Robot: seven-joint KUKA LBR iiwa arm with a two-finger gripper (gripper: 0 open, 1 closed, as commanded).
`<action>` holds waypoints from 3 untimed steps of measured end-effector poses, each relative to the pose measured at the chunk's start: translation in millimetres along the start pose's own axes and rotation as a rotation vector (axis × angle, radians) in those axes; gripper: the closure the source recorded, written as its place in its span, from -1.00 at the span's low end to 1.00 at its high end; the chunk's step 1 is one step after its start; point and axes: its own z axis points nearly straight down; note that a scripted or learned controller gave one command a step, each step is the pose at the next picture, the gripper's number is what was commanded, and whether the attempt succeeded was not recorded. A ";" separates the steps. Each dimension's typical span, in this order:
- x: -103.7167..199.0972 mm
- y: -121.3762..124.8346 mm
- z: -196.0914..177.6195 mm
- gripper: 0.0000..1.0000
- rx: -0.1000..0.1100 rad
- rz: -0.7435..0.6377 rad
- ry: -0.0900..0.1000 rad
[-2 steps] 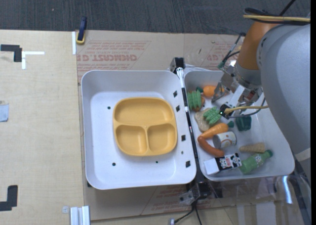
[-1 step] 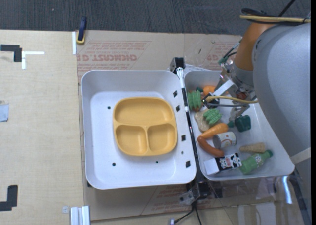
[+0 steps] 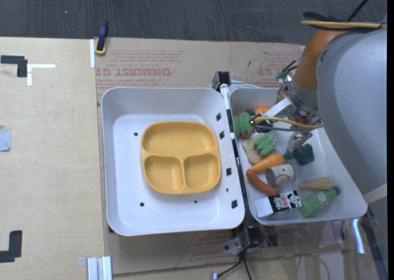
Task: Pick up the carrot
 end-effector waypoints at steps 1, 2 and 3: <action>-44.3 -27.1 -2.2 -1.00 -0.016 0.122 0.016; -5.1 -0.5 -3.2 -1.00 -0.012 0.241 0.019; -83.4 -44.9 -52.5 -1.00 -0.010 0.216 0.018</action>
